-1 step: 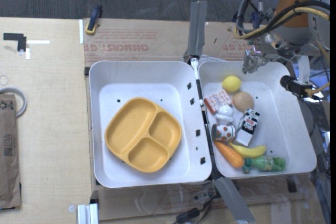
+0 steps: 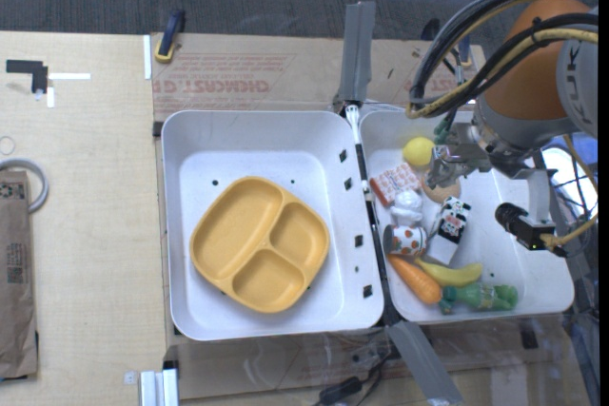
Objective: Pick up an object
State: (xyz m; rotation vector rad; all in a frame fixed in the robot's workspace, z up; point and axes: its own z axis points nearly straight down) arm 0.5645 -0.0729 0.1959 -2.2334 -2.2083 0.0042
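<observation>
My gripper point(image 2: 443, 172) hangs low over the upper middle of the right bin point(image 2: 533, 299), beneath the grey arm with its orange band. Its tips stand just over a tan round item point(image 2: 440, 193), beside a yellow lemon point(image 2: 417, 151). Below and left lie a red-and-white packet point(image 2: 393, 181), a white lumpy toy point(image 2: 407, 203), a small patterned cup point(image 2: 406, 241) and a black-and-white cow-print box point(image 2: 453, 223). Along the bin's front lie a carrot point(image 2: 414, 279), a yellow banana point(image 2: 453, 273) and a green bottle point(image 2: 481, 298). Nothing visibly sits between the fingers.
The left bin point(image 2: 181, 204) holds a yellow three-compartment plate point(image 2: 260, 243). A metal divider point(image 2: 358, 62) runs between the bins. Cables loop above the arm at upper right. A brown paper bag point(image 2: 14, 280) lies on the bench at far left.
</observation>
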